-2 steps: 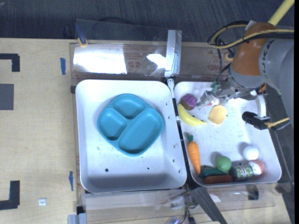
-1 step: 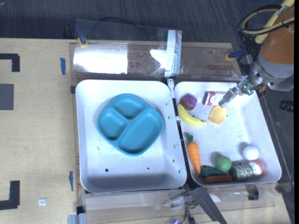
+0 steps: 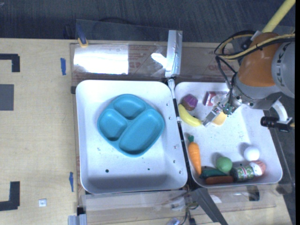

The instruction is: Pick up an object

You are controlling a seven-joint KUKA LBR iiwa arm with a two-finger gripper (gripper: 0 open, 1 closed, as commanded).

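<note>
Pale wooden bench under two white bins, and everything worth watching sits in the right bin [image 3: 262, 139]. I take the banana [image 3: 189, 116] as my landmark. Nearest me, along the bin's front wall and well away from the banana, lie a green ball [image 3: 224, 163], a small can [image 3: 247, 171] on its side and a white ball [image 3: 251, 153]. A carrot [image 3: 194, 156] lies just in front of the banana, its long axis running front to back with the green top pointing up toward the banana.

The banana itself lies against the bin's left wall, long axis slanting from upper left down to lower right, lower tip aimed at the gripper [image 3: 216, 115]. The gripper hangs just to the banana's right, almost touching that tip, with something pale yellow [image 3: 219, 119] at its end; whether the fingers are spread or pinching I cannot tell. Judging by this, the banana is the closest target, lying leftward of the fingers.

Just behind the banana sit a purple object [image 3: 189, 101] and a red-and-white packet [image 3: 213, 98]. Far left of it, the other bin holds a blue divided plate [image 3: 131, 124].
</note>
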